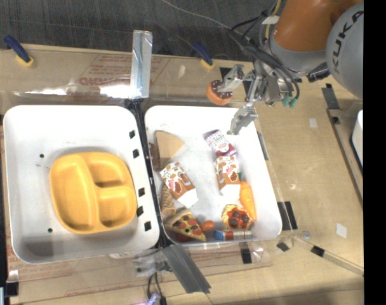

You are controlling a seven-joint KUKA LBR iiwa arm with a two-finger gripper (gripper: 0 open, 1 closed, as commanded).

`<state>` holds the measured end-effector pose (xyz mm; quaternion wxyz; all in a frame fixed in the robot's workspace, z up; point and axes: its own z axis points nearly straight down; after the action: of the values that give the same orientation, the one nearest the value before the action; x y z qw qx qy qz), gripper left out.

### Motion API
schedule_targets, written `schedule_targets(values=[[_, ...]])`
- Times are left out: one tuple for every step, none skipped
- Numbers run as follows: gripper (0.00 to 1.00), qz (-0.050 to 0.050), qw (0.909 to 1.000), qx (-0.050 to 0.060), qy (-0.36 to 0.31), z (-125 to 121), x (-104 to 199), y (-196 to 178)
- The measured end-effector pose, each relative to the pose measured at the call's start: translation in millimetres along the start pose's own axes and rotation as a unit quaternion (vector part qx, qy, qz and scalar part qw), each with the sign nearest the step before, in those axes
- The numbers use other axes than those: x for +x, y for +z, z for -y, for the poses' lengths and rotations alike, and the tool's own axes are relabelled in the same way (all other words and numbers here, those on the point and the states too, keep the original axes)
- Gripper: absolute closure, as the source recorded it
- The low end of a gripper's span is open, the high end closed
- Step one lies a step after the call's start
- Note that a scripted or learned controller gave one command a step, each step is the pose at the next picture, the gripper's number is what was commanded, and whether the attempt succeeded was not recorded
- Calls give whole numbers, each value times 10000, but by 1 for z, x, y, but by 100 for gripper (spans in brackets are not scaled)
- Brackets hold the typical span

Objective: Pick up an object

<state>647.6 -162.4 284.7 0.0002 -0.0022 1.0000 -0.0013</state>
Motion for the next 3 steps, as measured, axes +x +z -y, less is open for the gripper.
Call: schedule_targets(values=[[0, 25, 9998, -6, -172, 10, 45, 179], [0, 20, 9991, -18, 432, 44, 71, 190], [0, 13, 9976, -20, 692, 44, 131, 192]])
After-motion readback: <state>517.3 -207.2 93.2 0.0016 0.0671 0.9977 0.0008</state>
